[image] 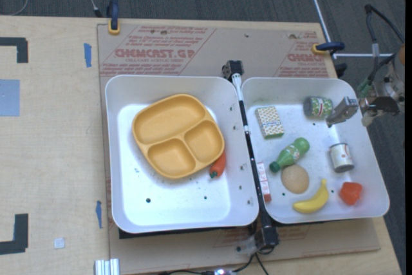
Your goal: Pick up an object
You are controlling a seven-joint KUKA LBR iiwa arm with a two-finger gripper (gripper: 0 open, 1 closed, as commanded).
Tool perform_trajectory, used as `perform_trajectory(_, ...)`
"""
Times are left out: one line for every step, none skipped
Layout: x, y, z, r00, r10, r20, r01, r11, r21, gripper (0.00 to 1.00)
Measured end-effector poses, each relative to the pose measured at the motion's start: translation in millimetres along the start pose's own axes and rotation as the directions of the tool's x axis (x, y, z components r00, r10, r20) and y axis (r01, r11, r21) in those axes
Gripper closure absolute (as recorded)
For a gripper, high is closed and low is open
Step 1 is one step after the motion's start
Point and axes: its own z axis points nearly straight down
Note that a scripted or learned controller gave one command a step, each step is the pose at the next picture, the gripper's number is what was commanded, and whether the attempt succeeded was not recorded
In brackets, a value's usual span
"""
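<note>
The right bin holds a dark green can, a checkered box, a green bottle, a silver can, a tan round item, a banana and a red piece. My gripper hangs at the bin's upper right corner, just right of the green can and above the silver can. It looks open, with nothing between its fingers.
The left bin holds a yellow divided plate with a small red-orange item against its lower right edge. A black divider clamp sits where the bins meet. Blue clamps grip the cardboard's back edge.
</note>
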Motion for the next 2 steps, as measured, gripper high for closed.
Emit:
perform_trajectory(8.0, -14.1, 152.5, 1.0, 0.001, -0.001, -0.001, 1.0, 0.002, 0.0)
perform_trajectory(58.5, -25.4, 172.4, 1.0, 0.004, 0.009, -0.004, 1.0, -0.014, 0.0)
